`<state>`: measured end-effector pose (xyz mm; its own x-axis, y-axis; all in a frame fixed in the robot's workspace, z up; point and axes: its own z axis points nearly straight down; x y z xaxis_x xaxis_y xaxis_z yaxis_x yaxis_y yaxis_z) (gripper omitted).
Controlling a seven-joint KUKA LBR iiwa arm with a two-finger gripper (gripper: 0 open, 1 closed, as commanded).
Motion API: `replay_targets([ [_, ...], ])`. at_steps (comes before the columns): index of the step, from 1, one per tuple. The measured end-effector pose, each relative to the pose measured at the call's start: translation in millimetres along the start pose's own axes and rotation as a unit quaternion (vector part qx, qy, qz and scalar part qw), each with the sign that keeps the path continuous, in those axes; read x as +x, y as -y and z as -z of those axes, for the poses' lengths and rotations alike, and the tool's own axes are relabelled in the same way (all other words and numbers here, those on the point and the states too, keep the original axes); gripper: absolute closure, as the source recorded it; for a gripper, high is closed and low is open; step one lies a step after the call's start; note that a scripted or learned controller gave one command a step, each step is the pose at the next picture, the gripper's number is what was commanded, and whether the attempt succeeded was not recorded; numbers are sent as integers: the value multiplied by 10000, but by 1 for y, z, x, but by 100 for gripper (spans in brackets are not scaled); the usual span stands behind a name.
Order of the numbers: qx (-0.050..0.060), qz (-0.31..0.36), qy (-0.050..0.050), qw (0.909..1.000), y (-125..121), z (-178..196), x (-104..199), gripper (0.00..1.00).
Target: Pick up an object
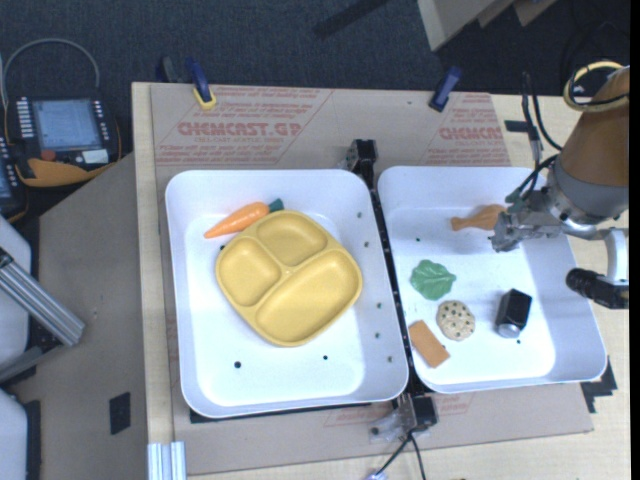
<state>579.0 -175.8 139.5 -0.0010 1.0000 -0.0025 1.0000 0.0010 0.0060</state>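
Nearest sit the orange wedge [428, 344], cookie [456, 320] and black block [513, 311]; farther, my pincer [507, 230] hangs in the right bin [575, 353], grip state I cannot tell; the tan piece [477, 220] lies just left of it, long axis across the bin.

On my screen the arm [600, 153] is a rounded body, orange across its broad upper part and grey below that toward the wrist. I see a yellowish cable [590, 76] looped over the top of the orange part, and thin dark cables running down the arm's left side. The gripper [508, 236] is small, grey metal with dark details. A separate black piece [598, 286] juts out below the wrist.
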Motion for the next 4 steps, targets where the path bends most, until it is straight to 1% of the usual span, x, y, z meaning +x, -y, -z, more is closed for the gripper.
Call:
replay_targets([
  [1,-12,-4,7,10000,1,61,-9,100],
  [2,6,-1,-2,10000,0,77,-9,100],
  [3,39,27,-27,10000,-6,69,49,100],
  [4,29,30,-26,10000,-18,67,111,100],
])
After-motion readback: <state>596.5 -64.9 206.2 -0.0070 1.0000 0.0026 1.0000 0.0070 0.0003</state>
